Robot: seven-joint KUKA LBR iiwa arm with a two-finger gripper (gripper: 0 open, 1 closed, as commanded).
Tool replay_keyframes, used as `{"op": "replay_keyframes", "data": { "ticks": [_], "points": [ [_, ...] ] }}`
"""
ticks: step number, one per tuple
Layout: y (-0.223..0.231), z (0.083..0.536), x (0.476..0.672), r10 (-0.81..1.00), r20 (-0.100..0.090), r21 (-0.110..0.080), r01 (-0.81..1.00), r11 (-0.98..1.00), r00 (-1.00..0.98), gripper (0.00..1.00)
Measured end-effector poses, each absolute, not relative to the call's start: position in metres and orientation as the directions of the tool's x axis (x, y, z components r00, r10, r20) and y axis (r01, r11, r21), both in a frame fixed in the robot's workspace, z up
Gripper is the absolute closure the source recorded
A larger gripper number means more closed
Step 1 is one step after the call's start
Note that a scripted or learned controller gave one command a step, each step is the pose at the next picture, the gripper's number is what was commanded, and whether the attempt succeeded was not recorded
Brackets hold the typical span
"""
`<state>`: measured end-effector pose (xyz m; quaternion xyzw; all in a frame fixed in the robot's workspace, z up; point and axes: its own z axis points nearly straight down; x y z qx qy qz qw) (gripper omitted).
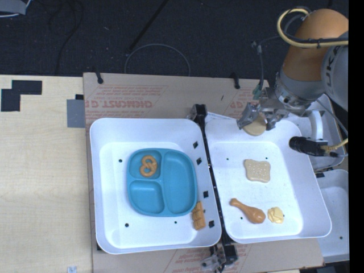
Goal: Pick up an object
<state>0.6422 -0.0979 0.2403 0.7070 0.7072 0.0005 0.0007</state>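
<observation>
My gripper (259,120) hangs over the far edge of the right bin (318,209), below the grey arm with its orange band. A tan round piece (254,128) sits between its fingers and sticks out below them, so the gripper is shut on it. In the right bin lie a slice of toast (257,170), a brown drumstick (248,210) and a small yellow piece (276,215). All three are toward the near side, well apart from the gripper.
The left bin (108,147) holds a blue divided plate (170,183) with a pretzel (148,165) in its far-left section. A small orange piece (198,216) lies by that bin's near right corner. A black divider (206,169) runs between the bins.
</observation>
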Motion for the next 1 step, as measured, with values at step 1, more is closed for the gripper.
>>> {"op": "replay_keyframes", "data": {
  "ticks": [1],
  "points": [
    [-0.0428, 0.2472, 0.6414, 1.000, 0.002, -0.002, 1.000, 0.004, -0.004, 1.00]
  ]
}}
